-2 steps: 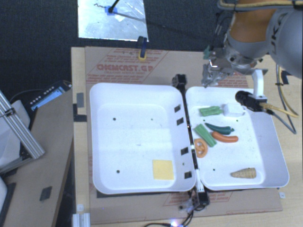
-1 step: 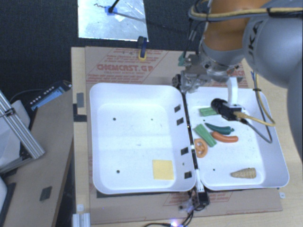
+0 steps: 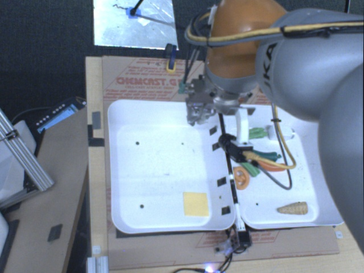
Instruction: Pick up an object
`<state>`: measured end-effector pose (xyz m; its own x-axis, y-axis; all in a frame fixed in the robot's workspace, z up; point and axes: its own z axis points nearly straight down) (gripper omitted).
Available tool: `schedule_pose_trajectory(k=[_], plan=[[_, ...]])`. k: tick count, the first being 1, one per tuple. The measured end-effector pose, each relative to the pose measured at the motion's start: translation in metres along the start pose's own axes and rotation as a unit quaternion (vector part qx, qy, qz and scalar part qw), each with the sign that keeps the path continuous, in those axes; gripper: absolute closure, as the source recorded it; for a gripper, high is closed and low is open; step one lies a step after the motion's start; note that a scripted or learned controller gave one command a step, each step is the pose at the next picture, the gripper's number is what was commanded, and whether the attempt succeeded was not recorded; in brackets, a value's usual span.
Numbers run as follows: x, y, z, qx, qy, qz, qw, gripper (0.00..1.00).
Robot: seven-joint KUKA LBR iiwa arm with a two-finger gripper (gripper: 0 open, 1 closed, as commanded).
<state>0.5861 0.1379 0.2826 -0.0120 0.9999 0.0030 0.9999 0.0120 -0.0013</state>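
Note:
My gripper (image 3: 196, 116) hangs over the far right corner of the left bin (image 3: 122, 152), close to the divider between the bins. Nothing shows between its fingers. A flat yellow square (image 3: 196, 204) lies near the front of the left bin. In the right bin (image 3: 318, 212) lie a tan cone (image 3: 293, 209) at the front, an orange ring-shaped piece (image 3: 242, 177) by the divider, a green piece (image 3: 257, 133) further back, and green and orange stick-like pieces (image 3: 267, 159) in the middle.
The grey arm with its orange band (image 3: 244, 33) covers the right bin's far side. A cardboard sheet (image 3: 142, 78) lies under both bins. A metal frame (image 3: 23, 164) and a dark device (image 3: 57, 114) stand off the bench to the left.

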Motion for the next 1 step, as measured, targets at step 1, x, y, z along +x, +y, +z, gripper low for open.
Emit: schedule_pose_trajectory(k=[1], plan=[[0.0768,-0.0479,-0.0186,-0.001,0.000,-0.001,1.0000,1.00]])
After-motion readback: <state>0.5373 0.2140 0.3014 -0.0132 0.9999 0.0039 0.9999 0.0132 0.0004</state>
